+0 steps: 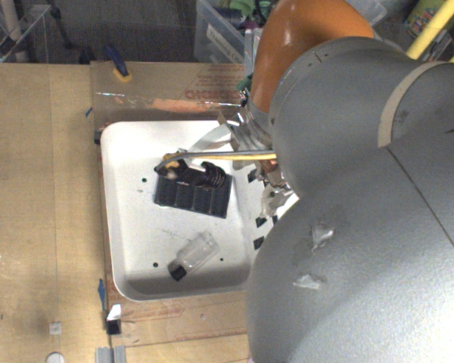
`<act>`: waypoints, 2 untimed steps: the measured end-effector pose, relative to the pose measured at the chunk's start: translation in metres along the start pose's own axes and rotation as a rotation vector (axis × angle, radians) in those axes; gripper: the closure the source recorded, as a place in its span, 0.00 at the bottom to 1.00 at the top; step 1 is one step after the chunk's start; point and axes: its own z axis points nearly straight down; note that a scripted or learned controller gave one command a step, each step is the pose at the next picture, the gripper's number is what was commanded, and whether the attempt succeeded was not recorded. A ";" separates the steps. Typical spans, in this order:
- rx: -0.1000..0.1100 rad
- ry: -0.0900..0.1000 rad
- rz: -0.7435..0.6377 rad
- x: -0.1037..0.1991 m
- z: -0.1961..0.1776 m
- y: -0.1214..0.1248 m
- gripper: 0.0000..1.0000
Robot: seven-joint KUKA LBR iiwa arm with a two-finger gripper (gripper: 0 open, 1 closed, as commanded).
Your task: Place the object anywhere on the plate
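Observation:
In the left white bin (129, 203) lies a flat black ribbed slab (191, 193). A black coiled piece (213, 175) rests on its upper edge. A thin pale stick (219, 157) runs across just above the slab, from a dark tip at the left to under the arm. A clear plastic piece with a black end (191, 253) lies nearer the bin's front edge. My gripper's metal base (244, 129) shows at the bin's far right corner, below the orange band (303, 21). The arm's grey body (363, 203) hides everything lower down and to the right.
The arm covers the right half of the view, including the second bin. Bare wooden bench (38, 203) lies left of the bin. Clear storage boxes with clutter (234, 6) stand behind the bench, and a blue clamp (119, 65) sits at the back.

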 end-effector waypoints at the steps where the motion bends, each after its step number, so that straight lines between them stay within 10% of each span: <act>1: 0.002 -0.004 -0.207 -0.024 0.073 -0.061 0.00; 2: 0.002 -0.008 -0.212 -0.024 0.064 -0.062 1.00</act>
